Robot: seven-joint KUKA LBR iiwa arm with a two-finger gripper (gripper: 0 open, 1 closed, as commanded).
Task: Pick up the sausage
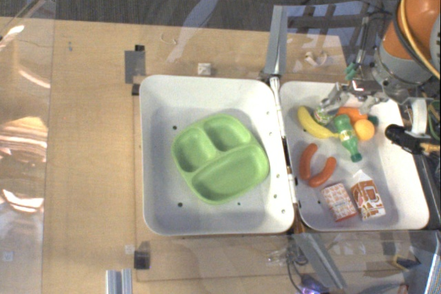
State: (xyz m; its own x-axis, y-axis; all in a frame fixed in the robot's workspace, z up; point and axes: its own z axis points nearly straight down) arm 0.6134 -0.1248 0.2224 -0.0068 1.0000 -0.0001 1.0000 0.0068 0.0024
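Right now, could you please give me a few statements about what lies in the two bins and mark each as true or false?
1. The sausage lies in the right bin. True.
2. The green plate sits in the right bin. False: it sits in the left bin.
3. The gripper is above the far end of the right bin, near the banana. True.
4. The sausage is between the gripper's fingers. False: it lies on the bin floor, apart from the gripper.
5. Two small cartons lie nearer the camera than the sausage. True.
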